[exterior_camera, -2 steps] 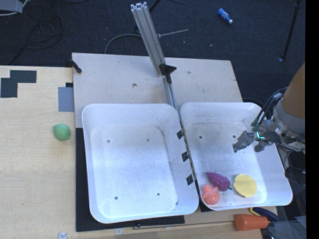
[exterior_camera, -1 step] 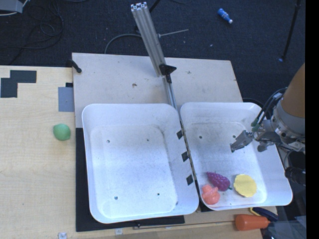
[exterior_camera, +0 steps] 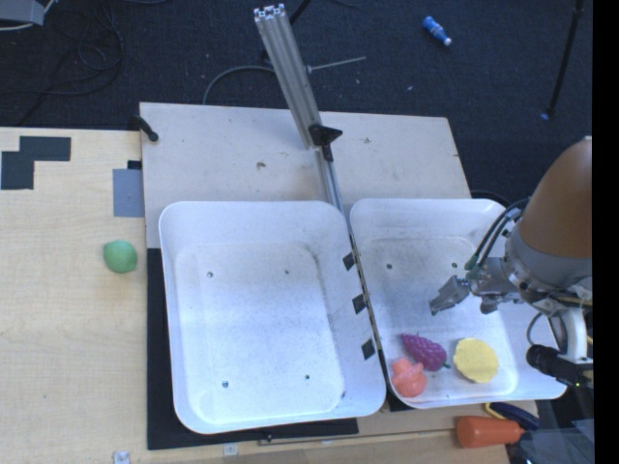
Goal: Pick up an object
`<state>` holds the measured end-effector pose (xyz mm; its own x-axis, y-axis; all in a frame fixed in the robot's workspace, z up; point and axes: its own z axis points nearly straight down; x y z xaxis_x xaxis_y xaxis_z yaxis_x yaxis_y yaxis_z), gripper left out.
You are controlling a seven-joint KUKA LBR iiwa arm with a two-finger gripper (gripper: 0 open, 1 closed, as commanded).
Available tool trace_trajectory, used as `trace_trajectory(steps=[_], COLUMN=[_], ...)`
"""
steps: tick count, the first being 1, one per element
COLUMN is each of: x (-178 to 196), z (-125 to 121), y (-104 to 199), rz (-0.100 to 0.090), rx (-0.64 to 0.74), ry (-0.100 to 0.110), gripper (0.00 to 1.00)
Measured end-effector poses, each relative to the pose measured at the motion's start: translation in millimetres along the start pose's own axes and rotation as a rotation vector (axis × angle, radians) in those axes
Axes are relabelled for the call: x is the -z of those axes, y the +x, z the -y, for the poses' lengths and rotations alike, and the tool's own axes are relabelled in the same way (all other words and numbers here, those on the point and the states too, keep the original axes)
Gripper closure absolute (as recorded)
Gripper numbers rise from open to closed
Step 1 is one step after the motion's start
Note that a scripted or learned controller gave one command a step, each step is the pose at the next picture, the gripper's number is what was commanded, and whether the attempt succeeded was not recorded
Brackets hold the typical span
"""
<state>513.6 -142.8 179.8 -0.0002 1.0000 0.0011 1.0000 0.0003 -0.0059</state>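
Gripper (exterior_camera: 464, 296), whose spread I cannot tell, hangs over the right bin (exterior_camera: 426, 222); it should centre above the grapes (exterior_camera: 424, 350) before descending.

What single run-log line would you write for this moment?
end effector above right bin | holding nothing visible | purple item, orange item, yellow item lying in bin

My one camera sits fixed above the bench (exterior_camera: 290, 153), looking down at a slant on both white bins (exterior_camera: 253, 317), from well back of the gripper (exterior_camera: 462, 296), whose arm (exterior_camera: 561, 211) enters at right.
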Motion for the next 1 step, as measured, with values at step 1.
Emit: trace_trajectory(steps=[1], x=[-42.8], z=[3.2], y=[-0.5], rz=[0.0], rx=[0.0], ry=[-0.002], gripper=[0.0])
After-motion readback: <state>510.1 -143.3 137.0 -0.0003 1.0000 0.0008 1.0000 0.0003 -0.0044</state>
